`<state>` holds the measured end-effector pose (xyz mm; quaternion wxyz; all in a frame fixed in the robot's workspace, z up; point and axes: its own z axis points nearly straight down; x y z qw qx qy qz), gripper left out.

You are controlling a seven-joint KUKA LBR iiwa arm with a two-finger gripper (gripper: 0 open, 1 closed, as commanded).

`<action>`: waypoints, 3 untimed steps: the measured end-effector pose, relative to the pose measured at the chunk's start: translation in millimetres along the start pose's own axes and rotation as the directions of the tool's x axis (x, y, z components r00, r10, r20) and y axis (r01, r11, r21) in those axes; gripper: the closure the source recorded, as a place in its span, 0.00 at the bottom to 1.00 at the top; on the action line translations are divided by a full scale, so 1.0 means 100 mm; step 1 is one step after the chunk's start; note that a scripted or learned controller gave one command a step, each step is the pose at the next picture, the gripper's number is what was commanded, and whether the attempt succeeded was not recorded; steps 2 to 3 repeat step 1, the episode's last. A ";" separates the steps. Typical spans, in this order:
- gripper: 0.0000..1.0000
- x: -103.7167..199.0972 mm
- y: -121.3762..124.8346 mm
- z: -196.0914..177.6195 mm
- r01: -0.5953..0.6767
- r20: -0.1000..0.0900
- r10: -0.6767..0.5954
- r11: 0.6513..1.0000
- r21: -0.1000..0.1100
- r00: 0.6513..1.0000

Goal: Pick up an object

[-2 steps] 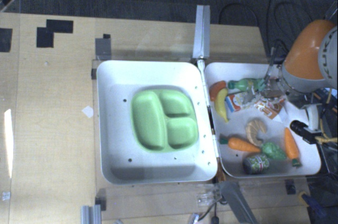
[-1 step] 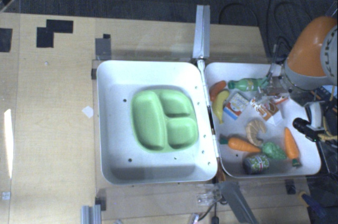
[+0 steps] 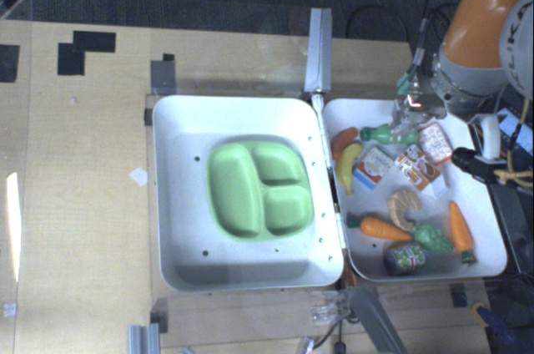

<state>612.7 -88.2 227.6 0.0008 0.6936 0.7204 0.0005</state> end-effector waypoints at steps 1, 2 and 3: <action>1.00 0.01 0.02 -0.08 0.008 0.001 -0.008 1.000 0.000 1.000; 1.00 0.01 0.02 -0.08 0.008 0.001 -0.008 1.000 0.000 1.000; 1.00 0.01 0.02 -0.08 0.008 0.001 -0.008 1.000 0.000 1.000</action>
